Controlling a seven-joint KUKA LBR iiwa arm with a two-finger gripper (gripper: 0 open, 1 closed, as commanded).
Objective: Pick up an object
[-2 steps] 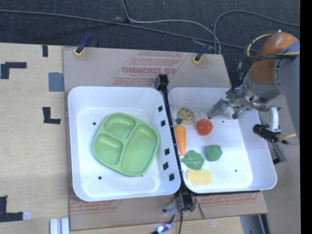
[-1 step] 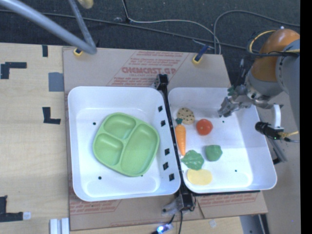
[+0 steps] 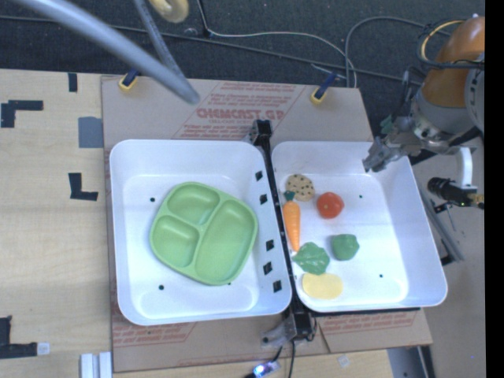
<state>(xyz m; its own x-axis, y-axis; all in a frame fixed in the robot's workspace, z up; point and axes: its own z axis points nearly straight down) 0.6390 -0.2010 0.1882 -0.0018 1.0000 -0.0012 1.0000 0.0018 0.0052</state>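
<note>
I have the gripper (image 3: 376,160) parked over the far right corner of the right bin (image 3: 417,227), clear of the food, so nothing blocks my look at the targets; from this angle I cannot tell how the jaws stand, and nothing hangs beneath them. The toys cluster by the divider: cookie (image 3: 298,185), tomato (image 3: 330,205), carrot (image 3: 292,224), two green pieces and a yellow one nearer me. The carrot looks the likeliest pick: it lies flat, long axis along the divider, green top toward the cookie, tip toward the near edge. The green tray (image 3: 205,232) sits alone in the left bin (image 3: 130,211).
</note>
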